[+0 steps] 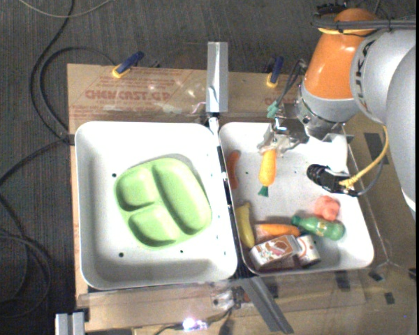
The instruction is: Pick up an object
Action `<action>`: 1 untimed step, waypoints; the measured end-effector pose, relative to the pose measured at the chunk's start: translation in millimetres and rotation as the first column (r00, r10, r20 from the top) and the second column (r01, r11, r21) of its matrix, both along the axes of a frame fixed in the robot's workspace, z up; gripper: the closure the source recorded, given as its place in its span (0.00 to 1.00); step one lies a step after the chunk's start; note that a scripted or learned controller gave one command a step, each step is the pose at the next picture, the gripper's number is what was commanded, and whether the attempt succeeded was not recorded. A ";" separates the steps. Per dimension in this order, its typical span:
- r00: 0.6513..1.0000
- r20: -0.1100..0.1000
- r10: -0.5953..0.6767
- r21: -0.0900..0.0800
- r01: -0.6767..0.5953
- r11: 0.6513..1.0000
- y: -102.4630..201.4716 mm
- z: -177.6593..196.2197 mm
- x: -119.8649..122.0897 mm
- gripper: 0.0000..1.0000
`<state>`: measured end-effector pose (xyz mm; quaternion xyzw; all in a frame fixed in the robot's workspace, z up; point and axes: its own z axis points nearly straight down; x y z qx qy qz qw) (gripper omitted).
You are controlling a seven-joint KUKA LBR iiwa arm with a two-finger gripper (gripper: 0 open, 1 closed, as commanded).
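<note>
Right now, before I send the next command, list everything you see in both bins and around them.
Divided plate: one, green, in the left bin.
Toy carrot: one, orange-yellow with green tip, in the right bin under the gripper.
Second carrot: one, orange, near the front.
Banana: one, yellow-olive, by the left wall.
Carton: one, brown and white, front.
Green bottle-shaped toy: one, front right.
Pink toy: one, behind it.
Clamps: two, blue-yellow, rear edge.
Gripper: one, over the upper carrot; grasp unclear.

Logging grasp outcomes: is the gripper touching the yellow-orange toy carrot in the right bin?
Touching. The camera view shows the gripper closed over the top end of the yellow-orange carrot, which hangs upright below it above the right bin.
</note>
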<state>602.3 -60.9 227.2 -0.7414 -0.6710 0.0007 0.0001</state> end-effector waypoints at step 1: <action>0.987 -0.003 0.162 -0.003 -0.162 0.987 -9.9 -44.4 25.8 1.00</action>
